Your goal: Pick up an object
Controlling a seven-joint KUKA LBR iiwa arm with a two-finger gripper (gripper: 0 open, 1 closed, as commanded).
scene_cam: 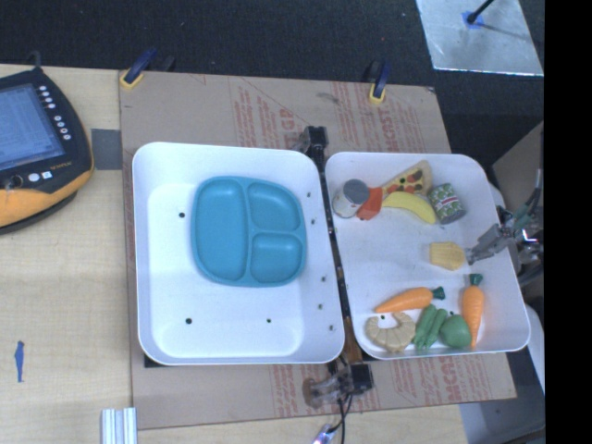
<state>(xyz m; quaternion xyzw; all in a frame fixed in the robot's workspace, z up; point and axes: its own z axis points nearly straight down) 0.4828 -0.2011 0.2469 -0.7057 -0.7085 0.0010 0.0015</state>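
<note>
Where the right white bin (pixel 347 276) is nearing the bench front, two orange toy carrots (pixel 404 299), green plastic vegetables (pixel 439 327) and a pale pretzel-shaped toy (pixel 389 331) are lying together. Farther back, the metal gripper (pixel 481 248) is reaching over the right rim, just beside a yellow cheese-like block (pixel 447 255); its opening I cannot tell. A yellow toy banana (pixel 410 205) is lying beyond. Leftward, the blue divided plastic plate (pixel 248 230) is sitting in the left white bin (pixel 162 322).

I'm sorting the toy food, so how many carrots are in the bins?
2, both in the right bin: one carrot lying near the front, another carrot upright by the right wall. None seem hidden.
</note>
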